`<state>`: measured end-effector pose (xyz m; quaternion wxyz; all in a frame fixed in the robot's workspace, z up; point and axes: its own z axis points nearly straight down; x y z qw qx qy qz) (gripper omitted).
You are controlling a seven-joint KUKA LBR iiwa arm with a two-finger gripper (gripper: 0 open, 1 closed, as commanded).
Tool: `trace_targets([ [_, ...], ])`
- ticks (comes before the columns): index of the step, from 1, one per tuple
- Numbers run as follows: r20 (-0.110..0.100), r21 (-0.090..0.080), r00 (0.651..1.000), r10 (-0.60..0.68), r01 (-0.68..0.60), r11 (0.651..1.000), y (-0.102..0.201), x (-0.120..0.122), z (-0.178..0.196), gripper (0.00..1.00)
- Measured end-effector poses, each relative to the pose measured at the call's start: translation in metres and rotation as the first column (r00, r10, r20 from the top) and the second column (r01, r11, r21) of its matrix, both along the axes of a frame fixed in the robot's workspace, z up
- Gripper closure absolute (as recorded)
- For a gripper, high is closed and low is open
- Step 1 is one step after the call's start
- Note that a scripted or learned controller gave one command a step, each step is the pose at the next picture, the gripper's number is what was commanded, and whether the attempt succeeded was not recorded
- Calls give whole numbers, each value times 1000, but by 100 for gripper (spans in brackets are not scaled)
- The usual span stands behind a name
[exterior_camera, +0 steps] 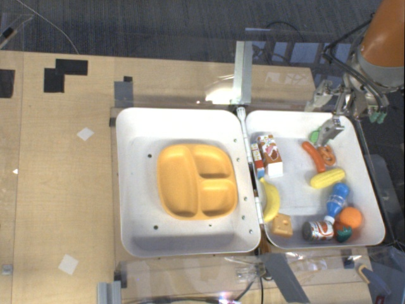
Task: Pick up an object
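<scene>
Wooden bench (57,189) under two white bins (136,233).

Arm enters from upper right corner of camera view. Orange band (387,25) is large and close to the lens, cut off by the frame edge. Below it, grey wrist (378,73) with dark cables looping off its left side. Gripper (330,132) hangs down-left from wrist, metallic, angled toward lower left. Fingers are small and blurred together; their spacing cannot be read.
</scene>
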<state>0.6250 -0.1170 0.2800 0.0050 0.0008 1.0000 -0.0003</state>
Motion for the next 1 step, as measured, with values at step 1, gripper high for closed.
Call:
trace_targets([
  [1, -1, -1, 976, 217, -217, 976, 14, 1, -34, 0],
])
